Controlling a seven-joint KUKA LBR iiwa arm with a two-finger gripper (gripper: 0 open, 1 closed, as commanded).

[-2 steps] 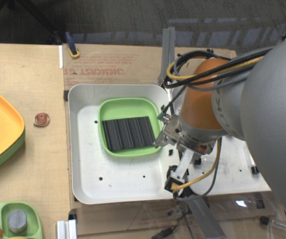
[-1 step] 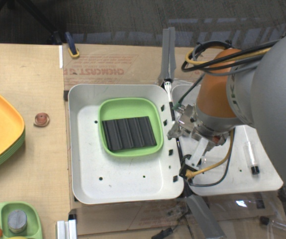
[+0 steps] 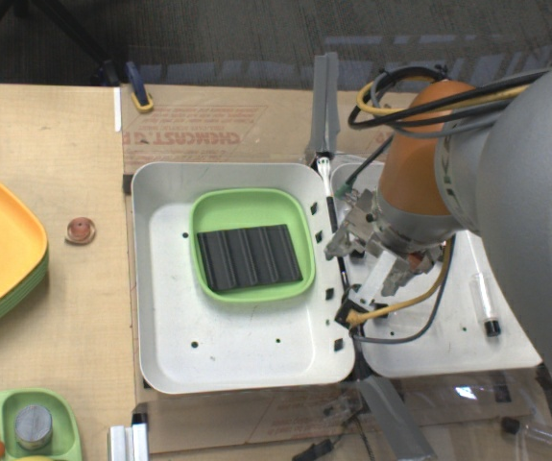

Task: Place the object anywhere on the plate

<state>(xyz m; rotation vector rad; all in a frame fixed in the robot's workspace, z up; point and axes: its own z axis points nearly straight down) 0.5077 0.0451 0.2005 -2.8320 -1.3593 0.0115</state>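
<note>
Two bins side by side on the bench [image 3: 64, 142]: left bin [image 3: 160, 353] holding a plate [image 3: 247, 206] toward its rear, with a ribbed slab [image 3: 252, 257] lying flat on the plate; right bin [image 3: 468, 344] touching it along the shared rim, with a pen-like item [image 3: 484, 303] lying near its right side. Arm [image 3: 487, 161] reaching in from the right, wrist hanging over the right bin's left part just beside the shared rim (cables [image 3: 400, 305] looping under it). Left of the bins on the bench: a small round knob [image 3: 81, 230], stacked trays [image 3: 2, 248] at the left edge, a divided tray [image 3: 16, 425] at the near left corner, a clamp [image 3: 139, 89] behind the left bin.
</note>
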